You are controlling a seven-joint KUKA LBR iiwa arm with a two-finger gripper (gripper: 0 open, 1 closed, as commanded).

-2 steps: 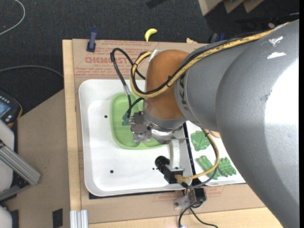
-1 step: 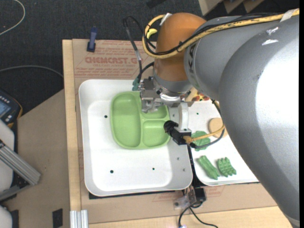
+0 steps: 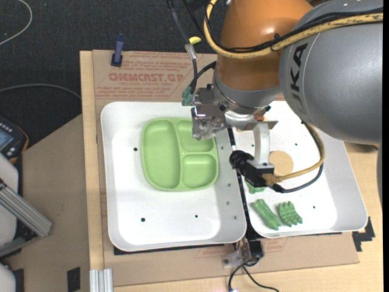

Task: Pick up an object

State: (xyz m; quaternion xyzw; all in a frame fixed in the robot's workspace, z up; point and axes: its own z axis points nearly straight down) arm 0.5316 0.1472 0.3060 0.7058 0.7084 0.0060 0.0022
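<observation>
- Big and close to the camera, the grey arm (image 3: 340, 59) with its orange band (image 3: 264, 17) covers much of the right bin (image 3: 349, 205), and its top and right side are cut off by the picture edge.
- Two white bins sit side by side on a brown board (image 3: 146, 72) with red writing.
- One green tray (image 3: 176, 157) lies in the left bin (image 3: 121, 187). It has three parts: one long part and two small ones.
- The gripper (image 3: 203, 129) is over the far small part of the green tray, by the tray's right side.
- The fingers are dark and small, and I cannot tell if they are apart or pressed together. Nothing can be seen between them.
- Right of the green tray, in the right bin, lie two bumpy green things (image 3: 278, 213), close together near the front wall.
- One round tan thing (image 3: 281, 161) lies behind those two. The arm's black part (image 3: 252, 170) and a yellow cable (image 3: 301, 172) hide some of it.
- One small blue thing (image 3: 117, 50) sits on the board far behind the green tray. It is too small to tell what it is.
</observation>
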